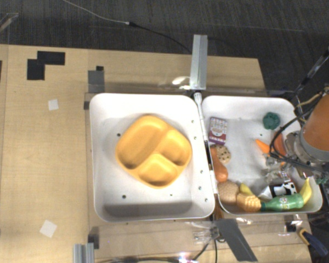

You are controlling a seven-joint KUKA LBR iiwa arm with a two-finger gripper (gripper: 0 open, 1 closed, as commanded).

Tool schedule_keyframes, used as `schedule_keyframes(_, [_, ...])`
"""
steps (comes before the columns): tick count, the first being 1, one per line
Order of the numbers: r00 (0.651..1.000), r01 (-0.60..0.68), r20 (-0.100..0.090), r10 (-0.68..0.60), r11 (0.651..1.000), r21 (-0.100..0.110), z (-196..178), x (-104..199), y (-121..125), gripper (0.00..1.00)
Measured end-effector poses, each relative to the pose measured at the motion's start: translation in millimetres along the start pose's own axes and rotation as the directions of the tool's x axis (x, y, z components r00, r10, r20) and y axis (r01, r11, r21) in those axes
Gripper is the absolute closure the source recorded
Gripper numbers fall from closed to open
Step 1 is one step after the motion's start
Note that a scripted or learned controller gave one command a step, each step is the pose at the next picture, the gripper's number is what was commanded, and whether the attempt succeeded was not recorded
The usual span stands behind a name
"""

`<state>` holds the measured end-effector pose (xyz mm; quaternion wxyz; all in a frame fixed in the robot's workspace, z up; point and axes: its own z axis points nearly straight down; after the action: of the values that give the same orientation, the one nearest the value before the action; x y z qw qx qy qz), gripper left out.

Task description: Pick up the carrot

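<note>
Arm [321, 129] bends over right bin [238, 109]; claw [277, 166] beside carrot [262, 145], grip unclear.

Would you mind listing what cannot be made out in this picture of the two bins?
- Gripper: in the camera view, cables and the arm's wrist crowd it, so the state of its fingers is unclear.
- Carrot: only an orange tip shows; the arm's cables cover the rest.
- Small packet: its print is too small to read.
- Arm: cut off by the right edge.
</note>
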<state>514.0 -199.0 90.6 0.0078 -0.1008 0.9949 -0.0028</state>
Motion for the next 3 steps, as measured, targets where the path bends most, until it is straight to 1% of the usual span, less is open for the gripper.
schedule_keyframes(1, [0.986, -0.167, -0.003, 0.167, 0.986, -0.004, 4, -99, -24, 1.00])
schedule_keyframes(2, [0.986, -0.169, -0.004, 0.169, 0.986, -0.003, 4, -98, -25, 0.00])
schedule_keyframes(3, [0.983, -0.182, -0.004, 0.182, 0.983, -0.003, 2, -61, 13, 0.00])
